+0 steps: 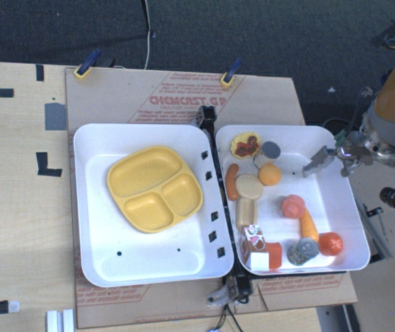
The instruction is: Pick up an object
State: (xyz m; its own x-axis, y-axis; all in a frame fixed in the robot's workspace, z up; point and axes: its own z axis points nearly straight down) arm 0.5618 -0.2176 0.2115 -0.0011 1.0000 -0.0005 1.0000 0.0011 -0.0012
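Low in the frame: cardboard sheet [183, 102] over pale wooden bench [17, 185], dark carpet [252, 19] along the top. Centre left, left bin [90, 254] with yellow divided plate [155, 189]. Centre right, right bin [353, 213] crowded with toy food: orange ball [270, 175], pink piece [292, 206], red tomato [330, 243], sausage [232, 180]. At right edge, gripper [328, 159] over the right bin's upper right corner, fingers spread, pinching nothing.

small toy foods [270, 175], right bin [355, 206]
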